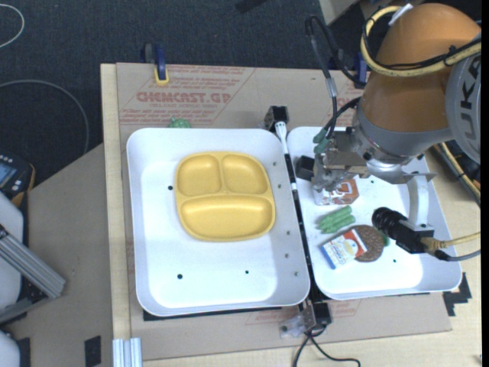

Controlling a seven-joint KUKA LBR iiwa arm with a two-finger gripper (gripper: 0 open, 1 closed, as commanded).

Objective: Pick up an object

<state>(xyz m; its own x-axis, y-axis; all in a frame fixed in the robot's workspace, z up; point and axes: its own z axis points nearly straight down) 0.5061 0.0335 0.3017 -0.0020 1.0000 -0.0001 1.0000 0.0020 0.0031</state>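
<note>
The gripper (pixel 330 183) stood low in the right bin (pixel 397 281), directly over a small red-and-white packet (pixel 341 193); whether its claw was spread or pressed together could not be told, so a sound grasp probably called for centring over the packet before closing and lifting straight up. Just beside the packet lay a green pod-shaped toy (pixel 335 220), a blue-edged carton (pixel 341 248) and a brown round piece (pixel 370 243), close enough to be caught by mistake. The left bin (pixel 145 228) held a yellow divided tray (pixel 225 195), well apart.
</note>
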